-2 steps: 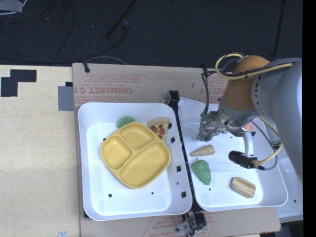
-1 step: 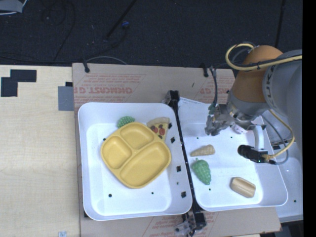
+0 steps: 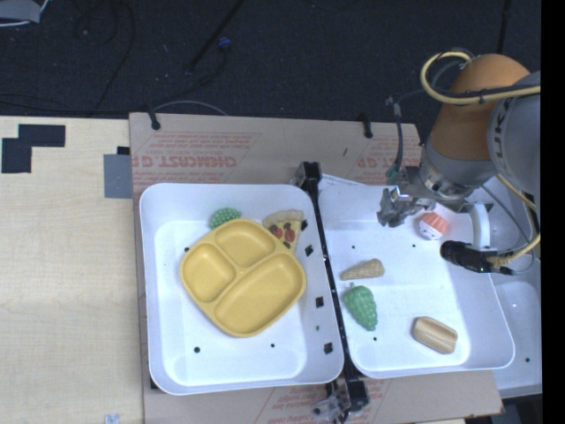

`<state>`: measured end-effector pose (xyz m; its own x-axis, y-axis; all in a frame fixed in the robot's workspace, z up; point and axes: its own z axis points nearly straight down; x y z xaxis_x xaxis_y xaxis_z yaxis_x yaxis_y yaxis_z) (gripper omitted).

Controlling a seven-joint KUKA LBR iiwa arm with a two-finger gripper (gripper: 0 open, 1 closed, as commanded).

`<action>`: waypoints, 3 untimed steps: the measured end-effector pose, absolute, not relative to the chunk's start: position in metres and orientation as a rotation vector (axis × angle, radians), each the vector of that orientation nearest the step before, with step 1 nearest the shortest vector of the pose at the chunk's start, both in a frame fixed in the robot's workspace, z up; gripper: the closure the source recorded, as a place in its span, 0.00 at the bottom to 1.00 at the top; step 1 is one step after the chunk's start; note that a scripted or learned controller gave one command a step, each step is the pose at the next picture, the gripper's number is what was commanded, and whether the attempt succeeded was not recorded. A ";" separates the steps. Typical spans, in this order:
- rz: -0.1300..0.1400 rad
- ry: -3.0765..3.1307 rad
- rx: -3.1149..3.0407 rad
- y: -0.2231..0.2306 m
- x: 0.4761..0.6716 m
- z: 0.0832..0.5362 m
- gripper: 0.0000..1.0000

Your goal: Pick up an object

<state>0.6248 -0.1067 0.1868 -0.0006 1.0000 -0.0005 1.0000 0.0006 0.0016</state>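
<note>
My gripper (image 3: 395, 208) above the right bin's (image 3: 494, 343) far end, finger state unclear, white-and-red die (image 3: 432, 226) just beside it, bread roll (image 3: 434, 334), green grapes (image 3: 360, 306), yellow divided plate (image 3: 243, 276) in left bin (image 3: 168, 325).

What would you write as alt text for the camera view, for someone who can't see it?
A grey and orange robot arm reaches from the right, its gripper over the back of the right bin, which holds a small white and orange piece, a cone, green grapes and a bread roll. The left bin holds a yellow divided plate, a green item and a pizza slice.
</note>
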 end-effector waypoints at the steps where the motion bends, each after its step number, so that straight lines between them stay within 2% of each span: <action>1: 0.003 2.220 2.218 -0.107 0.620 0.249 1.00; 3: -0.005 2.230 2.221 -0.013 0.587 0.243 1.00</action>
